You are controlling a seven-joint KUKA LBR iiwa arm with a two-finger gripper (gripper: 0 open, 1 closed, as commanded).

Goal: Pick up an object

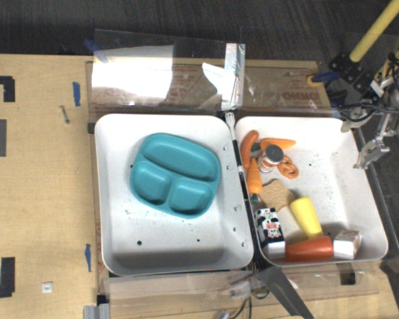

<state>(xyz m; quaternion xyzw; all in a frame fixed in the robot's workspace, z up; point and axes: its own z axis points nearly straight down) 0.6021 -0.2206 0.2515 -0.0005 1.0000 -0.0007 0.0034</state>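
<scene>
Here, going left to right: the teal divided plate [175, 173] lies alone in the left bin [113, 198]; toys crowd the right bin's [359, 198] left side. The yellow cylinder [306, 216] offers the cleanest approach, straight down. The gripper [372, 153] hangs beyond the right rim; its state I cannot tell.

From my seat at the controls I see two bins side by side on the bench [33, 178] — the left bin [113, 198] holds a divided tray [176, 173] lying toward its middle, slightly to the back. The right bin [346, 171] has its things crowded along its left wall and front: carrots [253, 158] and a small round can [273, 154] at the back left, a flat cracker-like square [276, 194] in front of them, then a small carton [269, 224] by the left wall. Just right of the carton stands a tilted bottle-shaped piece [306, 216], and along the front wall lies a long cylinder [310, 248] with a small block [346, 246] at its right end — the two touching or nearly so.
</scene>
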